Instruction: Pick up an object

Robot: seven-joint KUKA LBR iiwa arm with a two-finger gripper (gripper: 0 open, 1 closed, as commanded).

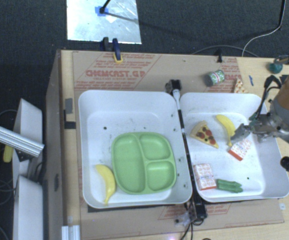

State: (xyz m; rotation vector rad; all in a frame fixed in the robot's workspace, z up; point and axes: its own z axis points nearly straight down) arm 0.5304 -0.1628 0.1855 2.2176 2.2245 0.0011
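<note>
The right bin (272, 181) holds a toy pizza slice (204, 134), a yellow banana (226, 124), a red and white packet (240, 149), a pink and white carton (203, 176) and a green vegetable (229, 185). My gripper (250, 135) hangs over the bin's right half, just above the packet and right of the banana. It is open, with nothing between its fingers. One fingertip (238, 133) points down to the left, close to the banana's lower end.
The left bin (92, 114) holds a green divided plate (144, 162) and a second banana (106, 182). A small tin can (215, 77) and a cracker (238, 85) lie on the cardboard behind the right bin. Cables run at the far right.
</note>
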